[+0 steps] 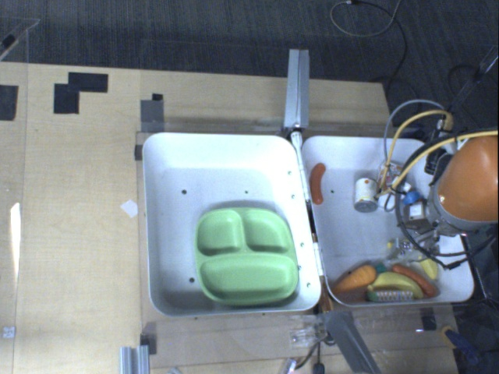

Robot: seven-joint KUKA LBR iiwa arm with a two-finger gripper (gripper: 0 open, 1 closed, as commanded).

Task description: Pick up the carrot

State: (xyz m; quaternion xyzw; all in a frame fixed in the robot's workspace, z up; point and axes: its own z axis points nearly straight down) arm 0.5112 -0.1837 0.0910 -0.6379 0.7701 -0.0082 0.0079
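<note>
overhead slanted view (fixed), both bins [156, 209]

A divided plate [246, 254] is sitting in the left bin [164, 209]. In the right bin [343, 232], the carrot [355, 278] is lying along the near wall, a sausage [317, 184] resting farther back.

A green plastic divided plate [246, 255] is lying in the left shallow white bin [168, 209]; a small red sausage [317, 183] is resting by the right white bin's [343, 232] left wall, while a yellow banana [394, 282] is sitting at its near edge, both bins standing on the pale wooden bench [70, 232]
</note>
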